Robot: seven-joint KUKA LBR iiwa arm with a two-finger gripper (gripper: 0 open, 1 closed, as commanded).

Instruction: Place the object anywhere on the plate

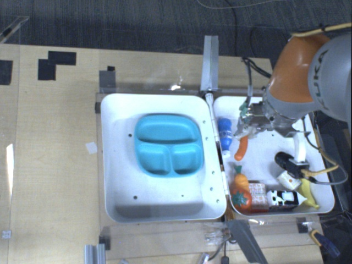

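A blue plate (167, 144) with three compartments lies in the middle of the left white bin (118, 164). Over the left side of the right bin (319, 202), my gripper (245, 134) points down and to the left. It is shut on the top end of a small orange carrot (240, 149), which hangs slanted below the fingertips, close to the wall between the two bins. The carrot is to the right of the plate, apart from it.
A blue bottle-shaped thing (224, 128) lies against the right bin's left wall, beside the carrot. Along that bin's front edge sit an orange-and-green toy (240, 194), a red-and-white box (258, 195), a black-and-white carton (282, 199) and a yellow banana (307, 194).
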